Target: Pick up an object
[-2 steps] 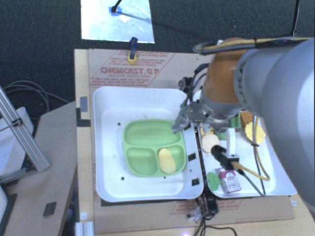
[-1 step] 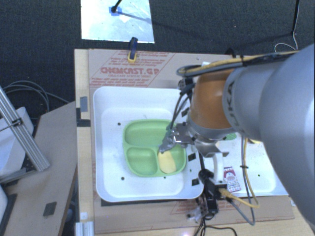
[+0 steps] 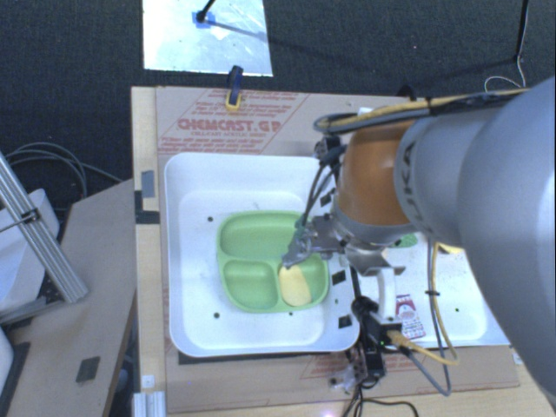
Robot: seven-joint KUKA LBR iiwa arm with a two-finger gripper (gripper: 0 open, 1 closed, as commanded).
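A green divided plate lies in the left white bin. A pale yellow, rounded object rests in the plate's lower right compartment. My gripper reaches down from the right and sits just above the yellow object, at the plate's right side. Its metal tip is small and partly hidden by the wrist. The arm's grey body and orange band cover much of the right bin.
The right bin holds a small red and white item near its front left. Cables hang at the arm's front. A cardboard sheet lies under both bins. Bare white floor surrounds the plate in the left bin.
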